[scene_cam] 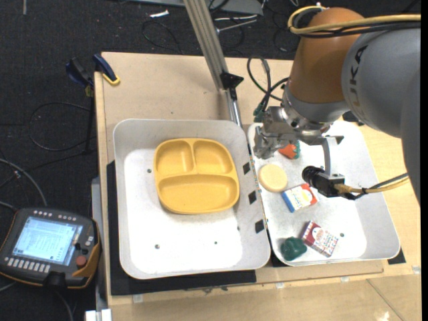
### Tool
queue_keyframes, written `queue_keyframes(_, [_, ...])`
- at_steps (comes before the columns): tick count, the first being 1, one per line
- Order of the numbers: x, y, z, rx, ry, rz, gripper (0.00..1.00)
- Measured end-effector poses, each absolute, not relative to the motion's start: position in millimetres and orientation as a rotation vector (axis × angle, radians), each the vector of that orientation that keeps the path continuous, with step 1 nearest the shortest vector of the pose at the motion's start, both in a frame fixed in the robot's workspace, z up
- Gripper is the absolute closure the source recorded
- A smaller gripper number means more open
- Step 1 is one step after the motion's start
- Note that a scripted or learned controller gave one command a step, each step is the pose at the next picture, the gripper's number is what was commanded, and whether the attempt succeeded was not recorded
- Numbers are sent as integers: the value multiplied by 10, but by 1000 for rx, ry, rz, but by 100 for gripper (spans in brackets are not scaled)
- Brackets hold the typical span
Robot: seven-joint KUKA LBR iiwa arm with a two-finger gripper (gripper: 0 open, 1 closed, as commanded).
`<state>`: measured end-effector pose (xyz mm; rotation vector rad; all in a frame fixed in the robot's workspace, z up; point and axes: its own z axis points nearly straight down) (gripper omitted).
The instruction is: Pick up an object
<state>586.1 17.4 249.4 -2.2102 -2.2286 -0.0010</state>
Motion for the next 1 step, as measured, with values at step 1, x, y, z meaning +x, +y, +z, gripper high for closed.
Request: queue_keyframes(1, [5597, 605, 2316, -2210, -2227, 4, 100])
